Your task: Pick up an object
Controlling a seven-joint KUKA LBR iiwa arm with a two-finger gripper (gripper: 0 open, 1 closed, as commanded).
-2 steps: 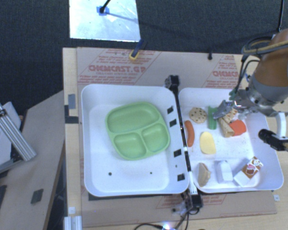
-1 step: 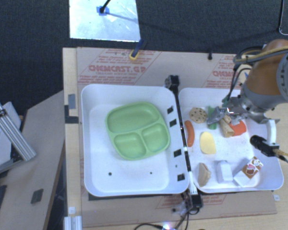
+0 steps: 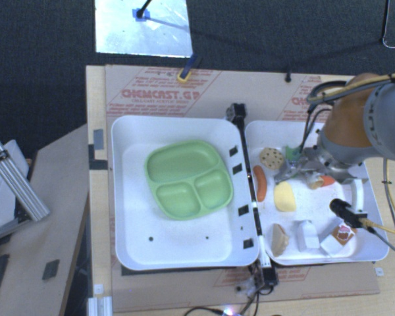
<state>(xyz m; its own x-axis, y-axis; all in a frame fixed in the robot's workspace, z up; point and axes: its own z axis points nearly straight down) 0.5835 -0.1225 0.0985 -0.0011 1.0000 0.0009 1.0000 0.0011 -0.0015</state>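
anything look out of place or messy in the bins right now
Nothing is spilled or visibly damaged. The green divided plate sits at a skew in the left bin, its sides not lined up with the bin walls. The small items in the right bin, such as the cookie and sausage, lie loosely scattered.

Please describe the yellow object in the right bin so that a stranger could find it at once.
Look in the right bin, near its middle, just right of the orange sausage-shaped piece. The yellow object is a smooth rounded lump, the sole plain yellow thing there; the round cookie above it is speckled tan.
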